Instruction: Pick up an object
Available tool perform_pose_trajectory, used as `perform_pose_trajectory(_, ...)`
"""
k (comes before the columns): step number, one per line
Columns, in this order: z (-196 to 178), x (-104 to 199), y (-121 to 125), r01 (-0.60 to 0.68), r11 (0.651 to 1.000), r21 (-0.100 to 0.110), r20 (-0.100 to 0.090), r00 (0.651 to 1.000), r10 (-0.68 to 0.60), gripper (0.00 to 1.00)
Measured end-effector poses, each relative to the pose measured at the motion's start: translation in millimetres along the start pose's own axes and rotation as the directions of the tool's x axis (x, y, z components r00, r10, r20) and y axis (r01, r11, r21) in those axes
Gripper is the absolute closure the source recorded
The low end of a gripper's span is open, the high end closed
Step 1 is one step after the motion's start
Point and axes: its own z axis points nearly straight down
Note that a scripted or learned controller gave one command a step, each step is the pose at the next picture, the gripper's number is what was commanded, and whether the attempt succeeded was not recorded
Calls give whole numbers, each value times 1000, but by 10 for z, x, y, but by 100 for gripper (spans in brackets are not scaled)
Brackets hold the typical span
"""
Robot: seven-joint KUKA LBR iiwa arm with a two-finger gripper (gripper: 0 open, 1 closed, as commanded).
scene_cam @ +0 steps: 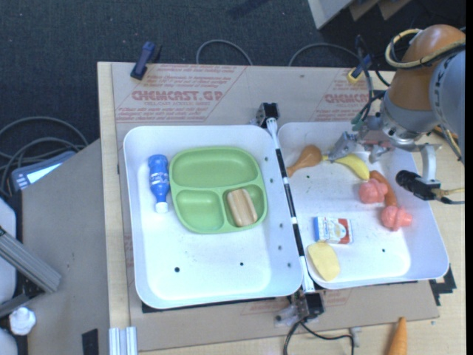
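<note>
Pincer (353, 148) sits low in the right bin (429, 261), at the banana (355, 167); whether its jaws are apart or together cannot be told. Nothing appears lifted: the pick is not yet done. Left bin (140, 265) holds a green tray (216, 170). Table (111, 198) stands over dark carpet (74, 21).

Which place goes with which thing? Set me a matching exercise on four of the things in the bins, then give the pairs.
Things:
1. blue bottle
2. bread roll
3. banana
4. small carton

Places:
A. in the green tray's lower right compartment
B. right bin, near its top edge
C. left bin, just left of the green tray
D. right bin, above the yellow chip

Pairs: 1-C, 2-A, 3-B, 4-D
</note>
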Motion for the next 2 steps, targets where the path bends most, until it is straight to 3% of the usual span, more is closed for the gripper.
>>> perform_pose_trajectory(1, 259, -164, -340, 0, 1000, -1, 0, 1000, 0, 0)
perform_pose_trajectory(2, 254, -287, -618, 1, 1000, -1, -2, 1000, -1, 0)
